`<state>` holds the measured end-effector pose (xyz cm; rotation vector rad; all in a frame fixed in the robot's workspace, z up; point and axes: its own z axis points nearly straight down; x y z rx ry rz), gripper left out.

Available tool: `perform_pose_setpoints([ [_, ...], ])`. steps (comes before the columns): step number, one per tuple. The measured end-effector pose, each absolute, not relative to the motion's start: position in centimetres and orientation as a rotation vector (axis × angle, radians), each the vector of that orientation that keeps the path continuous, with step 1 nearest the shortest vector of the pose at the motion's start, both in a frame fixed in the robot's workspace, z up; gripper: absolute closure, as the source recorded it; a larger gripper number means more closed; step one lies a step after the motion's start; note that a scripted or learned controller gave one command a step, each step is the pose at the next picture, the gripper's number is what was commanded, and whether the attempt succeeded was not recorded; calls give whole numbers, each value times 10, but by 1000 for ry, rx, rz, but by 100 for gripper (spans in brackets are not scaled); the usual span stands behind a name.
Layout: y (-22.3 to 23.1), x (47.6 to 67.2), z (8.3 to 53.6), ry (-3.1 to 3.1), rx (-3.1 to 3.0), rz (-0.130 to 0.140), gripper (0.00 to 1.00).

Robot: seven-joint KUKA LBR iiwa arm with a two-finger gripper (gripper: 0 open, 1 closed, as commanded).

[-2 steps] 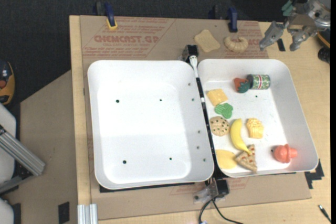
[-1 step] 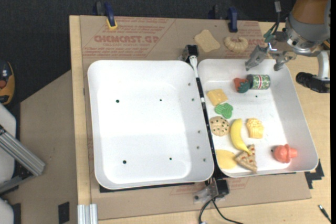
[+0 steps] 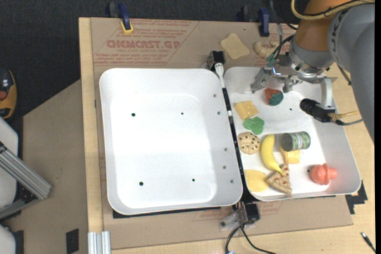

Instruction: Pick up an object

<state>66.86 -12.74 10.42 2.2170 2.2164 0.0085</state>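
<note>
My gripper (image 3: 274, 82) hangs over the far end of the right bin (image 3: 351, 157), its two grey fingers spread apart and open. Just in front of the fingertips lies a small red and green toy fruit (image 3: 274, 96), not held. Further objects fill the right bin: a yellow cracker (image 3: 246, 109), a green piece (image 3: 255, 125), a cookie (image 3: 247, 143), a banana (image 3: 268, 153), a green can (image 3: 296, 141) lying on its side, a pizza slice (image 3: 280, 180) and a red-pink fruit (image 3: 322, 173).
The left bin (image 3: 119, 86) lies beside the right one, their rims touching along the middle. A tan bread slice (image 3: 234, 46) and a pale small item (image 3: 262, 48) rest on the cardboard behind the right bin. Blue clamps (image 3: 124, 16) hold the board's far edge.
</note>
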Motion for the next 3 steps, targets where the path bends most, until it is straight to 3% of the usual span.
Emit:
perform_pose_setpoints([
  [1,-127,668,112,2219,2220,3,100],
  [2,-54,669,191,2225,2209,12,100],
  [3,11,634,192,2231,2218,-1,100],
])
